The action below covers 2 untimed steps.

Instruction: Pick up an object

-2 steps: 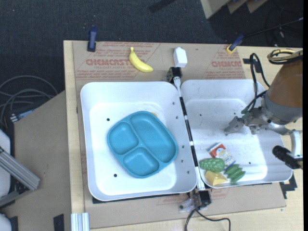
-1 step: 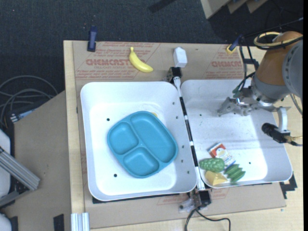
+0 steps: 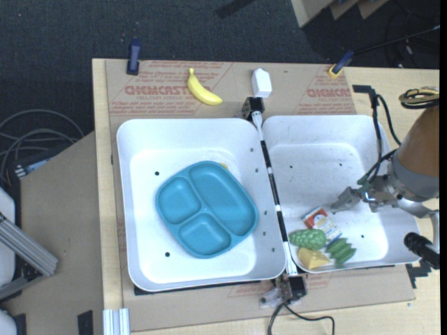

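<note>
Tool (image 3: 347,199) sits low in right bin (image 3: 321,135); I cannot tell its state. Small items (image 3: 320,239) cluster just beside it at near-left corner. Blue tray (image 3: 204,209) fills left bin (image 3: 140,145).

A blue tray (image 3: 204,209) is sitting in a white bin (image 3: 133,145). A yellow banana (image 3: 202,89) is lying on tan cardboard (image 3: 160,89) bearing red lettering.

Small toys (image 3: 320,240), green, yellow, red-white, lie clustered in right bin's (image 3: 314,138) near-left corner.
</note>
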### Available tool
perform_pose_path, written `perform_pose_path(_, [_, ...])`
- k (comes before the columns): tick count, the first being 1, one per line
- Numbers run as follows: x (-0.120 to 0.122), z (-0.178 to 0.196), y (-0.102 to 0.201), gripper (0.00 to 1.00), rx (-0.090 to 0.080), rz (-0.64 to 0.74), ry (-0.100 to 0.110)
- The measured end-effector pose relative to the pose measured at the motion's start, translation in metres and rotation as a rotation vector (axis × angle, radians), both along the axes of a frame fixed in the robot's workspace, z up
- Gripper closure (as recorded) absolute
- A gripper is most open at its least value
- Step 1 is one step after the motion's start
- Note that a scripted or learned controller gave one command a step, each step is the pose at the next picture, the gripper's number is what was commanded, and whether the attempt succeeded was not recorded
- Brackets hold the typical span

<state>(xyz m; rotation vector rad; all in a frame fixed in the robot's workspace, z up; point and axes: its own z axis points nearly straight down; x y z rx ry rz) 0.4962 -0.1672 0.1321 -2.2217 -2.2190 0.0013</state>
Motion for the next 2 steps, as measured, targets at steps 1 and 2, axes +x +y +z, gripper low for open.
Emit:
perform_pose_path(1, [0.102, 0.025, -0.016, 0.00, -0.001, 0.002, -0.004])
perform_pose_path(2, [0.171, 0.003, 0.009, 0.00, -0.001, 0.003, -0.004])
